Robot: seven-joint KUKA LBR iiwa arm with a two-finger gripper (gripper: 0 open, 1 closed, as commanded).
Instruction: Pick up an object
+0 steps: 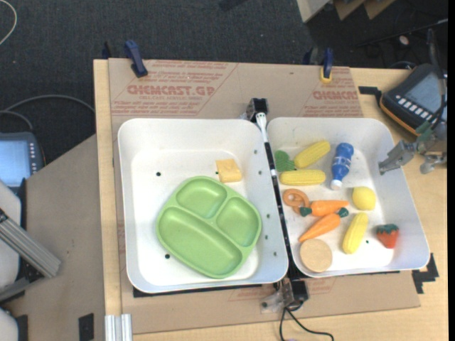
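Round tan disc [316, 255]: nearest item in the right bin [409, 212], by its front wall.
Green divided plate [208, 226]: three compartments, lying flat in the front half of the left bin [135, 190].
Strawberry [387, 236]: red with a green top, near the right bin's front right corner.
Upright-lying corn cob [355, 233]: yellow, between the strawberry and the disc.
Lower carrot [320, 226]: orange, slanted, just behind the disc.
Upper carrot [328, 207]: orange, green end pointing right, just behind the lower carrot.
Pretzel [296, 199]: orange-brown loop, beside the wall between the bins, touching the upper carrot's left end.
Lemon [364, 198]: yellow, right of the carrots.
Middle corn cob [303, 178]: lying crosswise, just behind the pretzel.
Tan cube [228, 170]: in the left bin, just behind the plate's far rim.
Blue bottle [341, 165]: white cap toward the front, lying in the middle of the right bin.
Green piece [285, 161]: dark green, against the dividing wall.
Far corn cob [312, 153]: tilted, just right of the green piece.
Gripper [389, 163]: grey, over the right bin's right-hand rim, apart from every toy; nothing is visibly held; whether open or closed cannot be told.
Board [178, 84]: brown with red lettering, under both bins.
Blue clamps [135, 57]: on the board's far edge.
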